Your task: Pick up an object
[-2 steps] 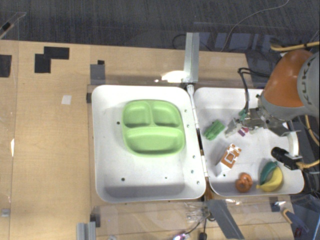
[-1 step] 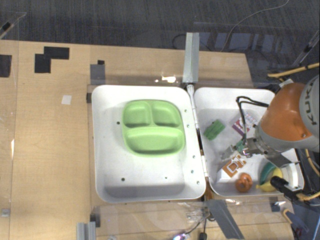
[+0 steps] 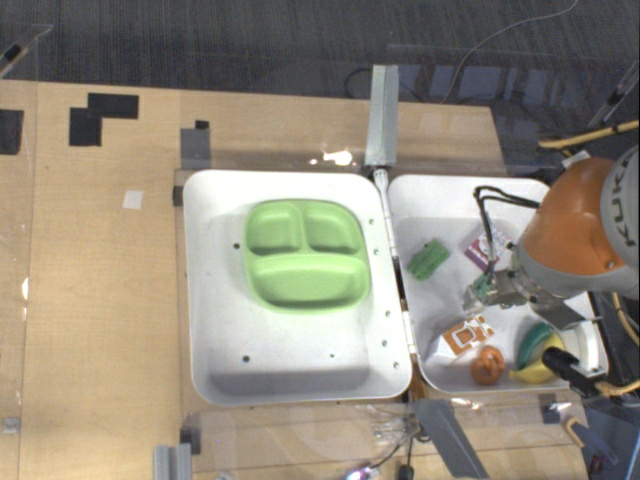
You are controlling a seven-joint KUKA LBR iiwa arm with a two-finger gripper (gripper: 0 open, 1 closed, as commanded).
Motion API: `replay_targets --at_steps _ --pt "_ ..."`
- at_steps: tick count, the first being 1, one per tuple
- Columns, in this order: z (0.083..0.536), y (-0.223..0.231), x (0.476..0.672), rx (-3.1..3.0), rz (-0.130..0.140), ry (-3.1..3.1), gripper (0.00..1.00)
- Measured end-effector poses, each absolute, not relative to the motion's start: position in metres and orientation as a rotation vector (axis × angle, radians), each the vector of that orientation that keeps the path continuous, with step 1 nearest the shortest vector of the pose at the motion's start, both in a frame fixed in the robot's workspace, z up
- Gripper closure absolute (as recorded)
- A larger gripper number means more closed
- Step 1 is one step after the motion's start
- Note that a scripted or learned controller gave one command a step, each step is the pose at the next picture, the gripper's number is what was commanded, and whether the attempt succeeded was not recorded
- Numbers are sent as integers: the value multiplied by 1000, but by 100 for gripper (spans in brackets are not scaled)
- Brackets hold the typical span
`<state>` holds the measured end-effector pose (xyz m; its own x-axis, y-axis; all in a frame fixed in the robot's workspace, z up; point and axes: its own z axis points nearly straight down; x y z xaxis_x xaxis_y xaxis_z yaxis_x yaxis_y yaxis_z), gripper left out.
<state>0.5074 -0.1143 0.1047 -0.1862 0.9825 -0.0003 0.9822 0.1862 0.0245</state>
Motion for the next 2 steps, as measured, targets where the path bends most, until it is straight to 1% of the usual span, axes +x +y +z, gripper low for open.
replay_targets --at_steps 1,2 --pt "105 -114 507 1994 29 2407 0" --pt "132 -121 563 1718 5 2624 0"
